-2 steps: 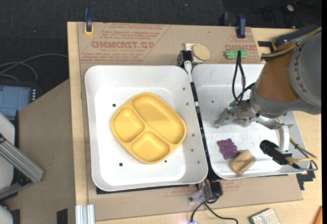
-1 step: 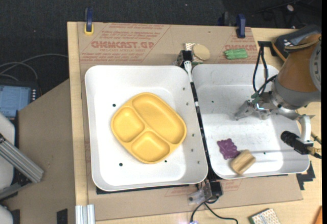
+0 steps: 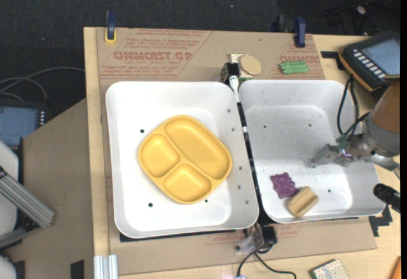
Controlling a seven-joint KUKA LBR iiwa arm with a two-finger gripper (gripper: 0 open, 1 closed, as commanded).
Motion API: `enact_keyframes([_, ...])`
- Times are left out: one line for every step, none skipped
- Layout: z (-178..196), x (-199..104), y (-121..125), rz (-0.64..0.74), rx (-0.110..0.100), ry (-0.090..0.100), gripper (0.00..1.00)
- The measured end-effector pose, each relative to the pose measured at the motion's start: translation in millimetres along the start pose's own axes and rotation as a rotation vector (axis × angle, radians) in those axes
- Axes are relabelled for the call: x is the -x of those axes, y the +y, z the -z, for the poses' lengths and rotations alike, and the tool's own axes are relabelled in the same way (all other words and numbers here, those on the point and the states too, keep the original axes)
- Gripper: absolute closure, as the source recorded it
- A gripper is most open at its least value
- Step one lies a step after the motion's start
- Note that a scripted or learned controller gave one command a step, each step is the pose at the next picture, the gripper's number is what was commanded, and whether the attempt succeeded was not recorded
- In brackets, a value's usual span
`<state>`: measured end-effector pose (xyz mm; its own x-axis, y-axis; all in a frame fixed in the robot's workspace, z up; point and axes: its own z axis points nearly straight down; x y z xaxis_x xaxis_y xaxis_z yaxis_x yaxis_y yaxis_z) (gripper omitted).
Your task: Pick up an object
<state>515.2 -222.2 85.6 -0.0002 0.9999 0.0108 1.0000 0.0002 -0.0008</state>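
Note:
A purple bumpy object [image 3: 283,184] and a tan block [image 3: 302,201] lie close together near the front of the right bin [image 3: 280,96]. My gripper [image 3: 322,158] reaches in low from the right, with its tip a little to the right of and behind the purple object. It touches neither object, and nothing shows between its fingers. A yellow three-compartment plate [image 3: 184,158] rests in the middle of the left bin [image 3: 127,106].
Behind the bins, on the brown board, sit a green object [image 3: 294,68] and a small round tan disc [image 3: 250,66]. Blue clamps [image 3: 299,33] hold the board's back edge. A pendant with a screen [image 3: 375,61] lies at the far right.

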Motion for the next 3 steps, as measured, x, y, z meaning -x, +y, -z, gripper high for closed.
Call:
enact_keyframes([-2,-80,64,0.01,0.007,-0.01,0.0])
enact_keyframes([-3,-121,-12,0.0,-0.006,-0.007,0.0])
enact_keyframes([-2,-130,26,0.002,0.005,-0.012,0.0])
